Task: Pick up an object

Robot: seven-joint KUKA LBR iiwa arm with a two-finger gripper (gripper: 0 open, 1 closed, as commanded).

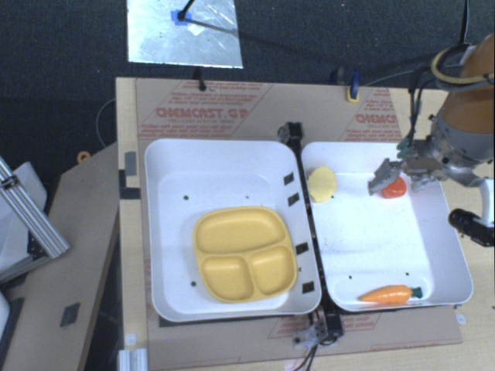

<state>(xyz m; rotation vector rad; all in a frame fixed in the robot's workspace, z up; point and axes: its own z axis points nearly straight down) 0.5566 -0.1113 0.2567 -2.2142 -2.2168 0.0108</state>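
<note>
Reaching in from the right of the camera view, the grey arm with its orange band brings the gripper (389, 178) low over the far right part of the right bin (433, 230). Just beside and partly under the fingertips lies a small red-orange object (395, 189), round and tomato-like, resting on the bin floor near the back wall. Whether the jaws are spread or pressed together cannot be told from this angle, and nothing can be seen pinched between them.

Judging by position, the red-orange object is the likely target: it sits immediately toward the near side of the fingertips, almost touching them, so the coming move turns on a short drop and a slight shift toward the viewer. Being round, it offers no long axis to align with.

Two other candidates lie in the same bin. A pale yellow round object (322, 183) rests against the left wall, well apart from the gripper. A carrot (387, 294) lies near the front wall, its long axis running left to right, green end pointing right.

A yellow divided plate (244, 252) sits in the left bin (174, 207) on the worktop (232, 103).
</note>
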